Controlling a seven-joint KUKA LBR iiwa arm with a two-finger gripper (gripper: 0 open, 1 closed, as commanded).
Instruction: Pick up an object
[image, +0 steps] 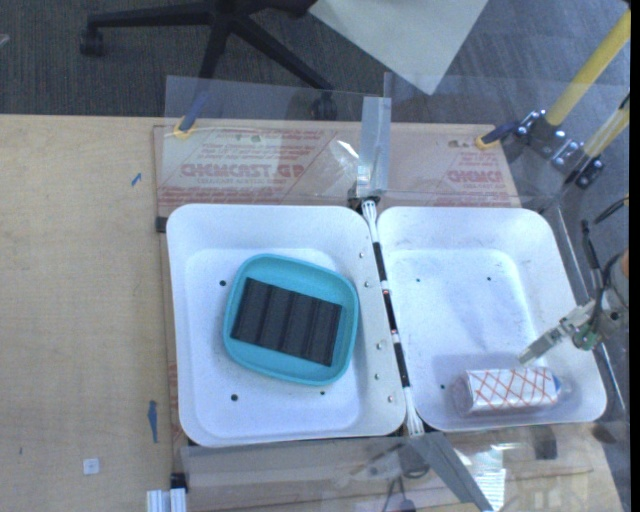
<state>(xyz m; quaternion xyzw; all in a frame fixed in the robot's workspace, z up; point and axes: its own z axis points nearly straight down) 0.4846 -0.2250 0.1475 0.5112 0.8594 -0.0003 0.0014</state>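
**Pincer at the right bin's edge, box lying close below it**

From where I stand the pincer (560, 337) reaches in over the outer rim of the right bin (470, 245), low and slanted, its thin tip pointing toward the bin floor. It is too small and blurred for me to tell whether it is spread or closed, and nothing sits in it. Just below and a little inward of the tip lies a small box (510, 388) with a red lattice pattern on white, flat on its side near the bin's front wall, close to the pincer but apart from it. Well away from the pincer, across the seam between the bins, the left bin (200, 240) holds a teal tray (240, 345) with a dark ribbed insert, turned slightly askew. Both bins rest on the pale wooden table (70, 300)
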